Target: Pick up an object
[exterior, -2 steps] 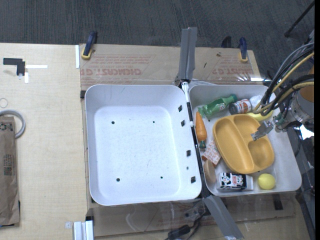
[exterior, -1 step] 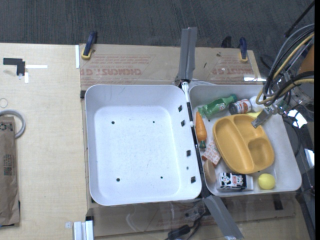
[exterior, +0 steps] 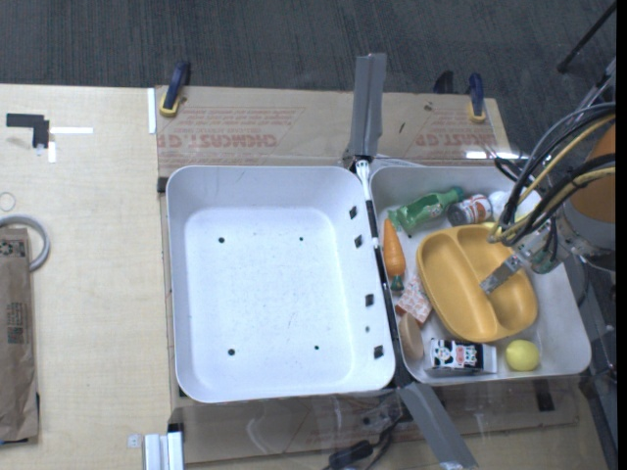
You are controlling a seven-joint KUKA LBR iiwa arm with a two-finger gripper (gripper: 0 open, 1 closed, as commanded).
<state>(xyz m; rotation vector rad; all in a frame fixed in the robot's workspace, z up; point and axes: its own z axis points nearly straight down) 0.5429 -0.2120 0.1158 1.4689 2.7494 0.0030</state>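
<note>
Camera view looks down on the table [exterior: 88,262], where the left bin [exterior: 176,292] offers open floor, while the right bin [exterior: 573,336] is crowded wall to wall. The jaws [exterior: 495,278] sit over the yellow bowl [exterior: 460,292], slim fingers low inside it; whether apart or together, I cannot tell. A carrot [exterior: 393,250], green bottle [exterior: 426,209] and lemon [exterior: 523,354] ring the bowl.

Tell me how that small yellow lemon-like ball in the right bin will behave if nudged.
The yellow ball looks round and smooth, so it will probably roll. It lies near the right bin's front wall, beside the yellow bowl, so these may stop it quickly. Likely slippery for the gripper.
</note>
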